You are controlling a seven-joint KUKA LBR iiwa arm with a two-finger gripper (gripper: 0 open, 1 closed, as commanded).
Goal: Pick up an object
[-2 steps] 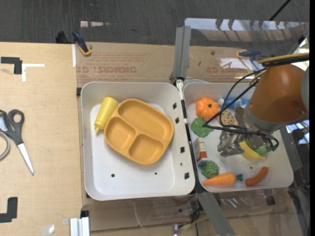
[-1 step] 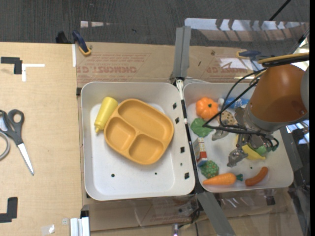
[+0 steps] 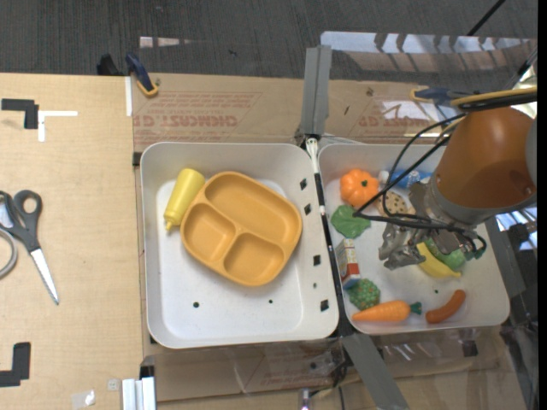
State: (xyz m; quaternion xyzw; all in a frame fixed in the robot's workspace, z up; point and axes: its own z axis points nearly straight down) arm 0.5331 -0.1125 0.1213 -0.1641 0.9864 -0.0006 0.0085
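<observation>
**Orange-banded arm low over right bin; grasp not confirmed**

Orange wrist band sits above the right bin (image 3: 487, 310), with the hand (image 3: 402, 250) lowered among toy food near the bin's middle. Whether the hand is clenched or released cannot be told. Nearest candidates: a yellow piece (image 3: 438, 265) just beside it, a carrot (image 3: 383, 313) and sausage (image 3: 445, 307) along the near edge. Judged step: descent for a grasp. Next move calls for closing squarely on one item, then lifting.
</observation>
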